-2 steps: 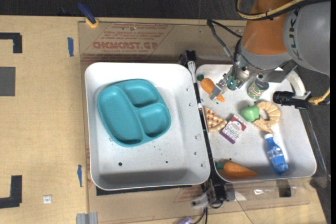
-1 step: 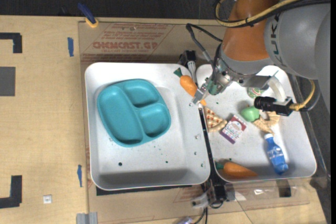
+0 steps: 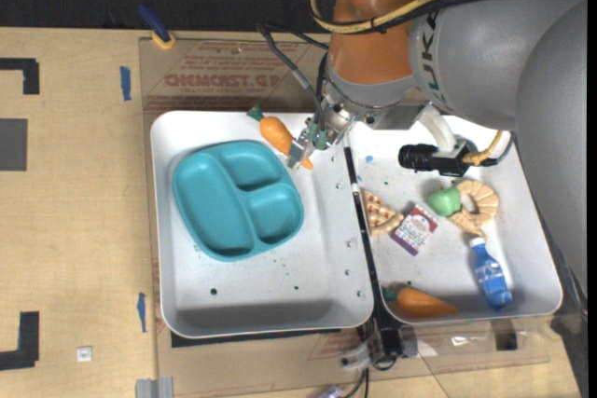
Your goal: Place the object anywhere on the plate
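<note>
Two bins sit on my desk. My claw (image 3: 305, 148) grips the carrot (image 3: 277, 135) by its tip, at the left bin's (image 3: 187, 294) back edge, just beyond the teal plate (image 3: 238, 198) (not on it). Another carrot (image 3: 424, 300) lies in the right bin (image 3: 532, 280).

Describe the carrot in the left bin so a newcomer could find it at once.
Start at the left white bin, which holds a teal divided plate. Above the plate's upper right corner, near the bin's back wall, lies the carrot, right beside the end effector. It is orange with a green tip at its upper left; the other carrot lies at the right bin's front edge.
</note>
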Controlling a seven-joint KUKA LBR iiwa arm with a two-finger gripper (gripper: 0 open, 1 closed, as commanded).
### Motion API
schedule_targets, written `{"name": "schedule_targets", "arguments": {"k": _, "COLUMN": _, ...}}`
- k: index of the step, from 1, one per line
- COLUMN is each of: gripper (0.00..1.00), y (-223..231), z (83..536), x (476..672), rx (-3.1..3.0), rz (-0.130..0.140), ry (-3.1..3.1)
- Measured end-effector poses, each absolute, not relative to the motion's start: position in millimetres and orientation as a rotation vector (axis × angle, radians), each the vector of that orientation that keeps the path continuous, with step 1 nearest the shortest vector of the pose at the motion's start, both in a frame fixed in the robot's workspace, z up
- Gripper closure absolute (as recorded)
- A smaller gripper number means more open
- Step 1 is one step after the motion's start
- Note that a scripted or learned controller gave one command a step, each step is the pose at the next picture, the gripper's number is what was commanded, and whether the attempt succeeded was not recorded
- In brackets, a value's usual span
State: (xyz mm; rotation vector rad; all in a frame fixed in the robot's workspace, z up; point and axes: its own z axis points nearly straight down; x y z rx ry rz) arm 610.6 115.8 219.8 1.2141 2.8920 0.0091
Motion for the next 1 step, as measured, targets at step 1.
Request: {"name": "schedule_targets", "arguments": {"k": 1, "gripper": 0.00, "y": 112.9, "z": 218.8, "x": 610.5, "rx": 1.220, "rz": 0.004, "ry": 2.890}}
